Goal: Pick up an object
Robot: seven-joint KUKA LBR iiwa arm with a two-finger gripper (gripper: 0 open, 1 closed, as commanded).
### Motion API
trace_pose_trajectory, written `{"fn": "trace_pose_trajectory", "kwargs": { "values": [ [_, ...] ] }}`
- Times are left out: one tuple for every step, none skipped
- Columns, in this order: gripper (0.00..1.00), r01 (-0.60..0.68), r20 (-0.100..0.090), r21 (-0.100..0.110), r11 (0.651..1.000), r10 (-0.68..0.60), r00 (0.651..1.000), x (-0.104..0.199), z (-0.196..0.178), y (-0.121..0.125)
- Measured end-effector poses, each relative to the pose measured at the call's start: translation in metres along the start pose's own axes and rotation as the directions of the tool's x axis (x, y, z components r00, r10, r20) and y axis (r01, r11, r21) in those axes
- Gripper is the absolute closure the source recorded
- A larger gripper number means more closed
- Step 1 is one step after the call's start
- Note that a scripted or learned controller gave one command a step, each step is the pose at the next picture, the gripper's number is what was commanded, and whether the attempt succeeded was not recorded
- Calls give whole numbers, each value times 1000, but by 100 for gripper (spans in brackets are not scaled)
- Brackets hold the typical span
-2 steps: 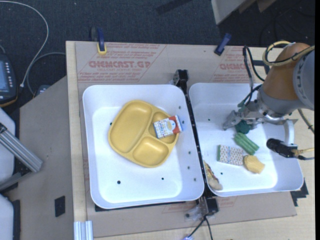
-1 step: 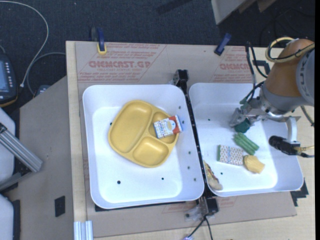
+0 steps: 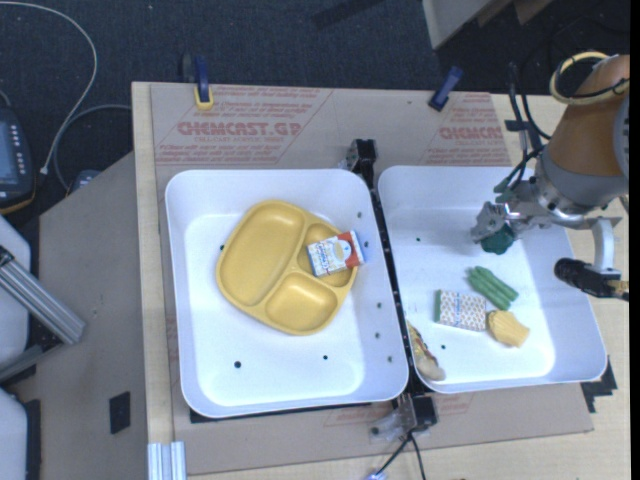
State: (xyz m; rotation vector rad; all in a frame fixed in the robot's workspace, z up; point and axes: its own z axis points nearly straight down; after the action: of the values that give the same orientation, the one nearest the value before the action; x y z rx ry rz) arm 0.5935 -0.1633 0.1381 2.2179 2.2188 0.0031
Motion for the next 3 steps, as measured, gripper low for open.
{"fn": "trace_pose_trajectory", "kwargs": {
  "values": [
    [100, 0, 0, 0, 1000, 0, 1000, 2, -43, -2],
    [100, 2, 0, 0, 1000, -2, 1000, 11, -100, 0],
    [100, 7, -4, 5, 1000, -7, 1000, 75, -102, 0]
  ]
}}
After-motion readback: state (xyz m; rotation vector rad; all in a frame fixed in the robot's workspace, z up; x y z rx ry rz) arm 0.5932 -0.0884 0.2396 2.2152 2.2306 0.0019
